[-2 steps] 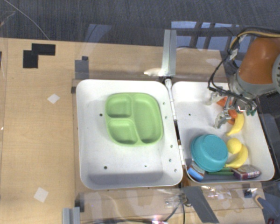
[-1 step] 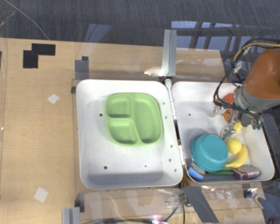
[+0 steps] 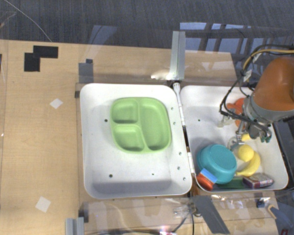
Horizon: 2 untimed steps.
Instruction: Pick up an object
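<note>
**Gripper lowered over the clutter in the right bin**

Two shallow white bins are seen side by side on the wooden bench. The left bin (image 3: 95, 180), in the centre of the frame, is occupied by a light green divided tray (image 3: 139, 125), which lies flat with its three compartments facing up.

The right bin (image 3: 202, 106) is reached by the arm (image 3: 279, 89) from the right edge of the frame, its orange band seen at the upper right. The gripper (image 3: 240, 140) is positioned low over the bin's right half, just above a yellow banana-shaped toy (image 3: 249, 160) and just beside the rim of a teal bowl (image 3: 218, 163). Whether the gripper is parted or closed cannot be told from this angle, and nothing can be seen held by it.

The objects are gathered at the lower end of the right bin. The teal bowl is tilted, with an orange item (image 3: 205, 180) at its lower left edge. A dark purple box (image 3: 257, 181) is placed at the bin's lower right corner, touching the yellow toy. Another orange object (image 3: 237, 105) is partly hidden behind the wrist and cables.
</note>
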{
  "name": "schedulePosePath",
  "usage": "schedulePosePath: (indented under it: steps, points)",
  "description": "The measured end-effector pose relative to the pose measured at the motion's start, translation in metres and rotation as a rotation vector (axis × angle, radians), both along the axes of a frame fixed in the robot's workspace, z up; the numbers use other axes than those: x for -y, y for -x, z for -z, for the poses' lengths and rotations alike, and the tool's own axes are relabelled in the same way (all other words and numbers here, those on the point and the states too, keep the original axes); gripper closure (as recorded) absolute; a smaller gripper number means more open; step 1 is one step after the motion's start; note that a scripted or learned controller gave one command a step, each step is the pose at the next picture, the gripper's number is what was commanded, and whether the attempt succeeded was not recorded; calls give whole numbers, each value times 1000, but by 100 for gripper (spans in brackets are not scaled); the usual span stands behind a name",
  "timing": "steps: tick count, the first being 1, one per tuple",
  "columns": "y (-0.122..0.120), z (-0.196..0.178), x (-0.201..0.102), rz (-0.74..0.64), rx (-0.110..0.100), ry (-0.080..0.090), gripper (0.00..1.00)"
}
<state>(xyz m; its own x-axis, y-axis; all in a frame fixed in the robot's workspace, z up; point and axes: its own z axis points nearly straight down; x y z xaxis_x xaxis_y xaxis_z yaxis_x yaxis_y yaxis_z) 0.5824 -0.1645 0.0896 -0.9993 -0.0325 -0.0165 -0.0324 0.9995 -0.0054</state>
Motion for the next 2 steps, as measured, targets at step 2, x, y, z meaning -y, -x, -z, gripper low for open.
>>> schedulePosePath:
  steps: [2]
  points:
    - [-28, -173, 8, 21, 8, 0, 100]
